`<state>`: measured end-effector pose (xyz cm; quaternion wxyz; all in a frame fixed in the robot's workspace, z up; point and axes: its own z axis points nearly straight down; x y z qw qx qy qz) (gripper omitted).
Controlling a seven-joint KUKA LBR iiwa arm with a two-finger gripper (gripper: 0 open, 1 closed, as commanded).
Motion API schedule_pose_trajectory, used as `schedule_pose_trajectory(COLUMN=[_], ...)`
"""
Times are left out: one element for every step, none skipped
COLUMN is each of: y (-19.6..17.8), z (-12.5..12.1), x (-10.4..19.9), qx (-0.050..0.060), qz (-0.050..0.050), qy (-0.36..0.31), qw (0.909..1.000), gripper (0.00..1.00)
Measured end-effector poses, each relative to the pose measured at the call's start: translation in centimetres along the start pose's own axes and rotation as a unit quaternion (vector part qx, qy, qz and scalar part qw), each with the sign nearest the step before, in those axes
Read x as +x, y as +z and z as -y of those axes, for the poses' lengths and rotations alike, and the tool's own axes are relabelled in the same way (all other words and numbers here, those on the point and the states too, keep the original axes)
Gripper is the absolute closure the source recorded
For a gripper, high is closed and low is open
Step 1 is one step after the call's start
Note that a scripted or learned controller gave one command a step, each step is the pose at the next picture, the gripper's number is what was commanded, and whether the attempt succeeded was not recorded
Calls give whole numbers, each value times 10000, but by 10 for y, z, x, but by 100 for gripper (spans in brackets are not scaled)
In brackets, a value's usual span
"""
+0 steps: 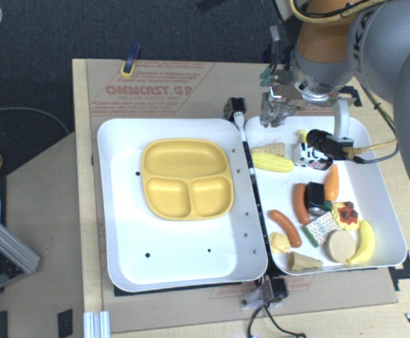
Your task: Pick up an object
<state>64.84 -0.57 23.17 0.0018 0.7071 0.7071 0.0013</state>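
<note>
The grey arm (374, 41) with its orange band hangs over the far end of the right bin (384, 189). The left bin (113, 189), touching the right bin's side, carries a yellow divided tray (187, 176). The gripper (275, 115) hovers at the right bin's far left corner, jaws slightly spread around nothing. Inside the right bin lie a corn cob (272, 163) near that corner, a banana (363, 241), two sausages (285, 228) and an orange carrot (332, 183).
</note>
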Motion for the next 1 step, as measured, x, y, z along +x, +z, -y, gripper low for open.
schedule_pose_trajectory(y=[16], z=[14], x=[0], qx=[42], qz=[-3], qy=[6], qw=[10000], gripper=[100])
